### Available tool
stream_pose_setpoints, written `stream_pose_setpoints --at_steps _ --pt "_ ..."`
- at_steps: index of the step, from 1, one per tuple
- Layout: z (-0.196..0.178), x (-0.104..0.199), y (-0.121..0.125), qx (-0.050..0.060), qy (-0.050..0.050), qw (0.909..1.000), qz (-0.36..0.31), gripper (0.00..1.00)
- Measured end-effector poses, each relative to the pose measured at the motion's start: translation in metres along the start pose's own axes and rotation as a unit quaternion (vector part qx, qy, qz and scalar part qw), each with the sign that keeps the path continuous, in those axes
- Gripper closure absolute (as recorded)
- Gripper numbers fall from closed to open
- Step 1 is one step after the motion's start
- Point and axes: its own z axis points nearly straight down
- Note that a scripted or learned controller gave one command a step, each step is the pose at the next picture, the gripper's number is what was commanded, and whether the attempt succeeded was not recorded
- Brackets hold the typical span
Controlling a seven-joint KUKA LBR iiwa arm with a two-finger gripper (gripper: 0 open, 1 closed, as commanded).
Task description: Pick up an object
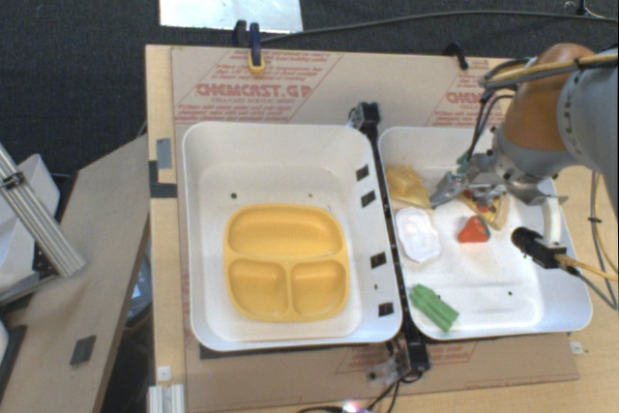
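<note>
My gripper point(466, 191) hangs low over the right bin point(542, 314), in its upper middle part. Just below it lies a small red object point(473, 230). A yellow crumpled object point(406, 184) lies to the gripper's left by the bin's left wall. Below that sits a white object point(418, 235). Near the front left corner of this bin lies a green block point(433, 307). A small orange-brown piece point(486, 205) shows right at the gripper; whether it is held I cannot tell.
The left bin point(208, 208) holds a yellow divided tray point(286, 261). A black divider with clips point(379, 218) runs between the two bins. The grey arm with its orange band point(542, 106) reaches in from the right, above the right bin's back edge.
</note>
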Motion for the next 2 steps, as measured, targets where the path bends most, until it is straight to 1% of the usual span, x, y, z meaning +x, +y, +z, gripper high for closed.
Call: stream_pose_setpoints --at_steps 1,2 --pt "-0.012 -0.001 0.002 -0.002 -0.001 1.0000 0.000 1.00" --pt "-0.073 -0.003 -0.002 -0.006 -0.002 1.0000 0.001 1.00"
